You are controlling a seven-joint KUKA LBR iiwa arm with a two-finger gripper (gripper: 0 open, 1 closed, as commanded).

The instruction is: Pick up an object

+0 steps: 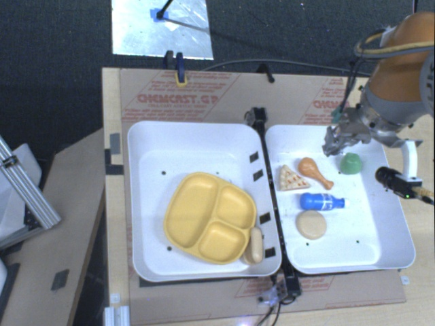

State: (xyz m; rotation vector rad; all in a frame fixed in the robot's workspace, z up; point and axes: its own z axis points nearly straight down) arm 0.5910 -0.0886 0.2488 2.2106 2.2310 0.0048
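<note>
The gripper (pixel 334 145) hung low over the far part of the right bin (pixel 391 250), dark metal fingers pointing down, and whether they were spread or pinched could not be told from this angle. Nothing showed between them. Just beside it, on the arm's side, sat a small green rounded object (pixel 351 163), smooth and glossy. A little nearer the camera from the gripper lay an orange drumstick-shaped toy (pixel 315 172), tapered to a thin end, and next to that a tan waffle-textured wedge (pixel 291 179), triangular, against the dividing wall. Nearer again from the gripper came a blue plastic bottle (pixel 321 201) lying on its side with a white cap, and touching close beneath it a flat beige disc (pixel 312 225), matte like a biscuit. Well away across the divider, the left bin (pixel 146 148) carried a yellow compartment tray (pixel 209 217), smooth plastic with rounded corners, and a pale oblong bread-like piece (pixel 255 244) rested at its near corner.
</note>
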